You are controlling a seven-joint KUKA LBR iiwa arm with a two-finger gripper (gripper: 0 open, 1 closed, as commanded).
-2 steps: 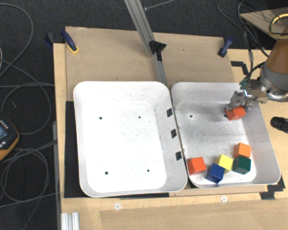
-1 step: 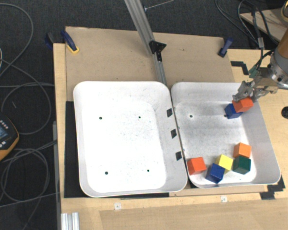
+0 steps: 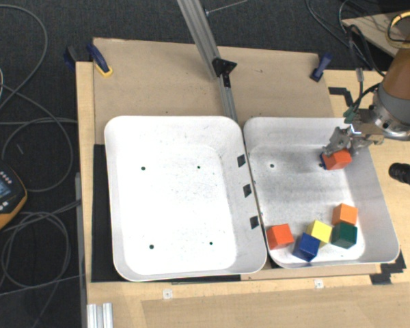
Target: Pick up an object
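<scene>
left shallow white bin [image 3: 123,183]: smooth, matt plastic by its look, peppered with fine dark specks. right shallow white bin [image 3: 287,142]: same plastic look, greyer scuffing across the middle. light tan bench top [image 3: 157,80]: flat, matt, like wood or fibreboard, paler wooden edging in front. slanted grey bar [image 3: 205,39]: brushed metal, dull sheen. blue clamps [image 3: 99,59]: plastic-looking, slightly glossy. small cubes, orange cube [image 3: 280,235], yellow cube [image 3: 320,230], blue cube [image 3: 305,246], dark green cube [image 3: 344,235]: smooth painted faces, soft sheen. floor covering [image 3: 34,46]: dark, rough, carpet-like. grey two-finger gripper [image 3: 342,142]: metallic, matt.
</scene>
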